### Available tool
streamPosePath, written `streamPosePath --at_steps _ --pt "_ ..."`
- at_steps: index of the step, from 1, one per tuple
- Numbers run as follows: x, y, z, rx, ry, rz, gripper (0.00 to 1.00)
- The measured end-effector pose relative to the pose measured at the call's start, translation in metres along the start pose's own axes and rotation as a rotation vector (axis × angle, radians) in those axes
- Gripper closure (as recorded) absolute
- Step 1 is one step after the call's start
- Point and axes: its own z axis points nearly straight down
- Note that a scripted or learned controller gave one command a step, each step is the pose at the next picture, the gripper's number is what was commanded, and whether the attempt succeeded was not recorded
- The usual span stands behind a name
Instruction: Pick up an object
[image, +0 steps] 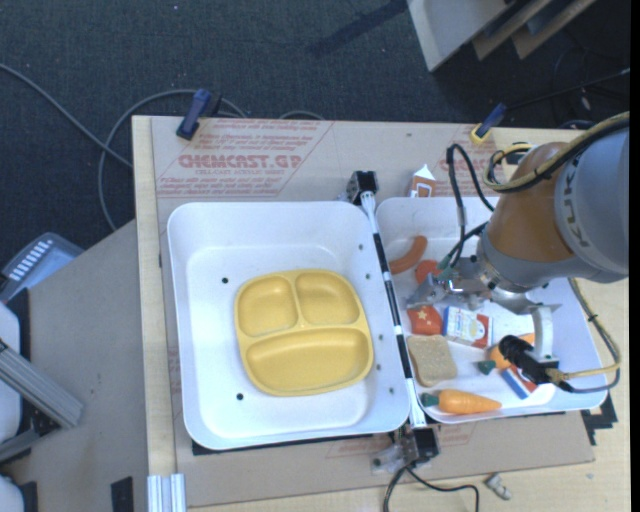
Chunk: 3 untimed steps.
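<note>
**Arm low over the right bin, among the toy food**

The gripper (438, 287) was down in the right bin (585, 395), and I cannot tell its state. A red sausage (408, 254) lay just beside it toward the far wall. A slice of bread (432, 359) and a carrot (462, 402) lay nearer the front rim. The yellow divided plate (301, 330) sat in the left bin (200, 250).
</note>
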Motion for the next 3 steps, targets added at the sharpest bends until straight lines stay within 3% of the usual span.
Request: streamPosePath --at_steps 1,2,3 --pt "-0.030 0.063 0.006 0.011 -0.004 0.001 0.00" --pt "0.001 0.113 -0.016 0.011 -0.003 0.000 0.00" --pt "-0.002 0.112 0.008 0.018 -0.003 0.000 0.00"
